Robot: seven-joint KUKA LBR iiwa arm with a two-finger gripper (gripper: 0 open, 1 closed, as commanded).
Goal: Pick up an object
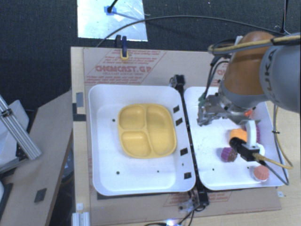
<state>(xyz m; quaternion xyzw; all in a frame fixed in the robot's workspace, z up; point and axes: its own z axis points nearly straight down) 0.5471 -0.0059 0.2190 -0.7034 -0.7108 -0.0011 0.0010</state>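
My gripper [205,117] hangs over the upper left part of the right bin [211,173], close to the wall it shares with the left bin. Nothing shows beneath it but bare white floor. To its lower right, a small purple object [228,154] lies on the bin floor. An orange object [238,134] sits just above the purple one, partly hidden by the wrist hardware. A round salmon-coloured object [260,173] rests near the bin's front right corner.
The left bin [101,173] holds a yellow divided plate [146,130] at its middle. Black clips [184,150] line the wall between the two bins. The grey and orange arm [254,69] covers the right bin's back right part.
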